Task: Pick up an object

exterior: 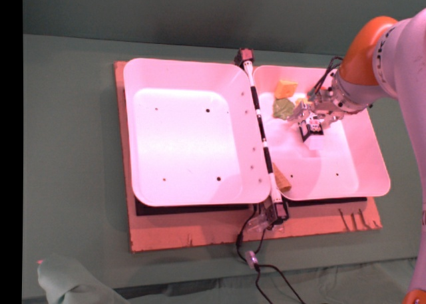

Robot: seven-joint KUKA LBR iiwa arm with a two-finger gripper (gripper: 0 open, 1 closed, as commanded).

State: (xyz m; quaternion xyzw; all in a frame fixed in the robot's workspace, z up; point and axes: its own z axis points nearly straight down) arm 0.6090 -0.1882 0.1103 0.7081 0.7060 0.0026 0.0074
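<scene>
The end effector (311,123) hung low inside the right bin (359,163), its grip hidden from me, beside the green object (283,108) and yellow block (286,88) near the bin's far edge, presumably lining up a pick.

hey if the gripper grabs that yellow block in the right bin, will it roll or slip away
The yellow block looks flat-faced and chunky, so it probably won't roll. It appears small and likely light, so a nudge could slide it on the smooth white right bin. It sits beside a green piece, which may shift too.
</scene>
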